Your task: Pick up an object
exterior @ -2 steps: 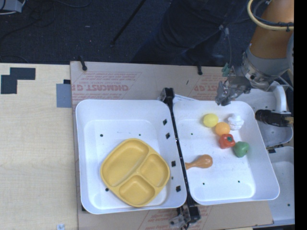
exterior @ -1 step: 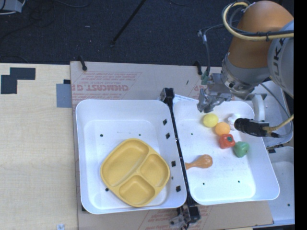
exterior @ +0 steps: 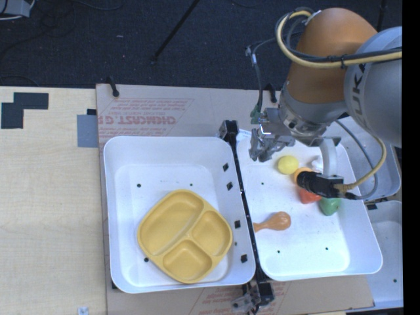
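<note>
My gripper [exterior: 261, 148] hangs over the far left corner of the right bin [exterior: 365, 240], with nothing visibly in it. A small yellow ball-like object [exterior: 287, 165] lies just to its right on the bin floor. Nearer the front lies an orange drumstick-shaped toy [exterior: 274, 222]. A red-orange piece [exterior: 307, 196] and a green piece [exterior: 330, 207] sit together at the bin's right side, partly hidden by the robot's own hardware.
In the left bin [exterior: 118, 176] rests a yellow divided plate [exterior: 185, 236]. A black divider [exterior: 240, 199] runs between the two bins. The arm's orange band and grey body [exterior: 328, 51] loom over the right bin's far side.
</note>
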`<state>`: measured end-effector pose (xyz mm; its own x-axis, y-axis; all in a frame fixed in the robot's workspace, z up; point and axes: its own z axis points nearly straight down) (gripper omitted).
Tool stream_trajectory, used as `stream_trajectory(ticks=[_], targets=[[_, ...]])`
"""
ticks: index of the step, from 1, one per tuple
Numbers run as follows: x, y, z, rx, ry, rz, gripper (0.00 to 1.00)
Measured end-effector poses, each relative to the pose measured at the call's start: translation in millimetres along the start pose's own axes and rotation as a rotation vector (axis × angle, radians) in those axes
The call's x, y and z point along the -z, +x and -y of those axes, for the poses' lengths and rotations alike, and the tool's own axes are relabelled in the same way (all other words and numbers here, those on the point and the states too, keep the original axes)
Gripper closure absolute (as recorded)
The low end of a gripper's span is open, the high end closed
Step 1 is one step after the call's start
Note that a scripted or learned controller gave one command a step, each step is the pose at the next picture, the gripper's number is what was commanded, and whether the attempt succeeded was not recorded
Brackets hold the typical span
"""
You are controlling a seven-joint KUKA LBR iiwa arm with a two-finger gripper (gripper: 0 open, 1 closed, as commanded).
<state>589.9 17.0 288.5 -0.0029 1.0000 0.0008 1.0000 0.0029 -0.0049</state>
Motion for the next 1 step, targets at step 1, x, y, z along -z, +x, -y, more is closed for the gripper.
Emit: stream_trajectory(ticks=[1], targets=[[-8.6,44.4,28.7,-0.001,0.001,0.001,1.0]])
